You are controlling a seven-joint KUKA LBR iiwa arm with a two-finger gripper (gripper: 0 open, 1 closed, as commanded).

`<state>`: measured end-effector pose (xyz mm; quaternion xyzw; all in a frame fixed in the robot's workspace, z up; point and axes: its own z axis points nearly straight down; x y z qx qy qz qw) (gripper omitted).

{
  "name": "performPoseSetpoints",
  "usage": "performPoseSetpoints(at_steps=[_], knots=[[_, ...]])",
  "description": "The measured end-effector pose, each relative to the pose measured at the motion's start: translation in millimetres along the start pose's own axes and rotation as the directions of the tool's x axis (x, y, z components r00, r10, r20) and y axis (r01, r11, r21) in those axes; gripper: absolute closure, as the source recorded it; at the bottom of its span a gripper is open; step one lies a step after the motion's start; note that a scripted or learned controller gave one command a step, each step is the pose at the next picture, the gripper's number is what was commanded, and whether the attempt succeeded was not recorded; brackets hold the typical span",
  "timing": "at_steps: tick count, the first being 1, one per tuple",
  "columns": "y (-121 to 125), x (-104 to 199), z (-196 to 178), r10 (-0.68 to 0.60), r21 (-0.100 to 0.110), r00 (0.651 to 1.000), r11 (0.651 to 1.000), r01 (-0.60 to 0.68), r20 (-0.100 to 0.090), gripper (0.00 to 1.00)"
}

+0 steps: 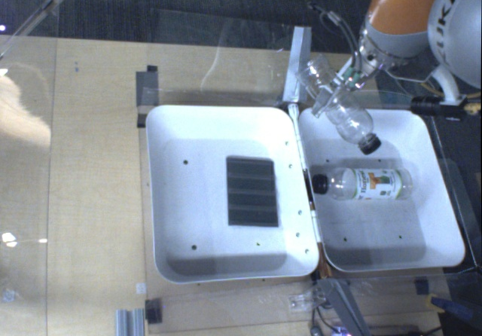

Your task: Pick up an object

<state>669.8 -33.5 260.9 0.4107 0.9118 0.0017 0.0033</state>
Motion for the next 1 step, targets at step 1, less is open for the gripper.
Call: performPoseSetpoints(at_steps=[1], knots=[[-24.9, 15.9, 44.5, -0.062, 0.001, 0.998, 0.998, 0.062, -0.001, 1.0]])
